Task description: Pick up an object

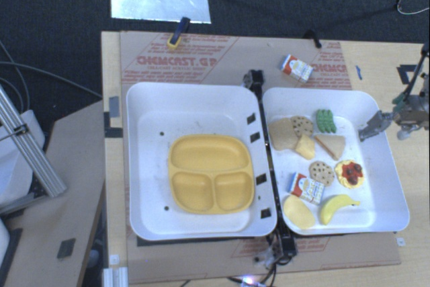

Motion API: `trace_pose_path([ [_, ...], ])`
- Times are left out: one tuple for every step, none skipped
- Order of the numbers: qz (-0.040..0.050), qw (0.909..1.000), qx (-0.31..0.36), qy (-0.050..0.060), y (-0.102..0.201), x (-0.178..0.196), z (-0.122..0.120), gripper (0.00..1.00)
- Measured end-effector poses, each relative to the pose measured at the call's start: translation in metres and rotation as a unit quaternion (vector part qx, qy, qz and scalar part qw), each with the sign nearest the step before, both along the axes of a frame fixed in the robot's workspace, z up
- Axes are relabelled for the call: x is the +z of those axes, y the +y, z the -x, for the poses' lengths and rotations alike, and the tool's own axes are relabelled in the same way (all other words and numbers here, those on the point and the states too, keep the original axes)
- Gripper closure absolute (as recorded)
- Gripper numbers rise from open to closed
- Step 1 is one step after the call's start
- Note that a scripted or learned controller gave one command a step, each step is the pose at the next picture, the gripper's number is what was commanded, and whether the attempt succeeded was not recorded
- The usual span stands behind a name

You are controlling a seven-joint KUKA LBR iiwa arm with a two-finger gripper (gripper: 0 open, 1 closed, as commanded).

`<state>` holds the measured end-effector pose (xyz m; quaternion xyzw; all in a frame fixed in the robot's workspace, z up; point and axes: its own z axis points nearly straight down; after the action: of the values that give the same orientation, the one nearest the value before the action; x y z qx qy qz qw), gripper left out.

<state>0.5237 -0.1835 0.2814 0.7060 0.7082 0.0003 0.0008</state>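
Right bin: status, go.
End effector at right white bin's right rim, holding nothing visible. Toy food untouched; yellow plastic banana near front. Nothing blocking.

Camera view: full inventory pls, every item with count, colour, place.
bins: 2, white, side by side on the bench
divided tray: 1, yellow, left bin, centre
banana: 1, yellow, right bin, near edge
green toy food: 1, green, right bin, far side
cookies: 2, tan with dark chips, right bin, one far, one middle
bread and wedge pieces: about 4, tan and yellow, right bin, centre
round red-topped piece: 1, yellow and red, right bin
small carton: 1, white, red and blue, right bin
second carton: 1, white and red, on the bench behind the right bin
hand: 1, grey, over the right bin's right rim
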Motion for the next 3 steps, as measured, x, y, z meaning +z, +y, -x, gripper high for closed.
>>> trace_pose_path([
  [-0.0017,1.0000,0.003,0.004,0.024,-0.148,-0.052,0.00],
  [0.0006,1.0000,0.002,-0.003,0.011,-0.197,-0.121,0.00],
  [0.0003,1.0000,0.002,-0.002,0.043,-0.194,-0.148,0.00],
])
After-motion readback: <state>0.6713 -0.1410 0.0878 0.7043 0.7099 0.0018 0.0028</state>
